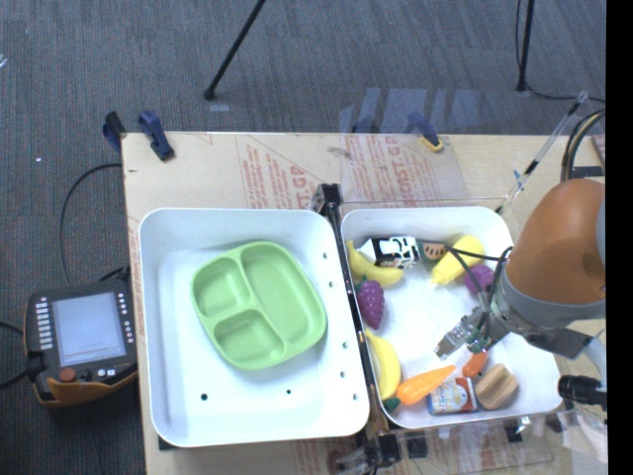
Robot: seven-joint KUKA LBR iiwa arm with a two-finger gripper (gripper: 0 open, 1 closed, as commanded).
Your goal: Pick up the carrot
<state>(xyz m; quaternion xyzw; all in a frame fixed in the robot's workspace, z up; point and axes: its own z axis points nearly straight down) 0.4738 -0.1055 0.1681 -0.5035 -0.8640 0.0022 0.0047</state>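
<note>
My gripper (457, 341) hangs in the lower right of the frame, over the right bin (435, 216). Its metal tip points toward the lower left. I cannot tell from this slant whether it is spread or closed, and nothing shows between its tips.

The carrot (426, 384) lies just below and left of the tip, near the bin's lower edge. It rests flat, its long axis running lower left to upper right, green end at the lower left.

Neighbours crowd it:
- A banana (385, 362) lies just left of the green end.
- A small packet (452, 397) sits right beside its lower right flank.
- A bread roll (496, 386) lies beyond the packet.
- A small orange piece (476, 363) sits near the thick end, partly under my wrist.

Procedure, as I judge it:
1. Shift down-left in the frame until I am centred over the carrot's middle.
2. Turn the wrist so the closing line runs across the long axis.
3. Descend with clearance on the packet side; that gap looks tightest.
4. Close on the mid-body, not the tapered end, which would likely slip.
5. Lift straight up.

The grapes (371, 303) and the green plate (259, 303) in the left bin (158, 364) are well apart and need no attention.
</note>
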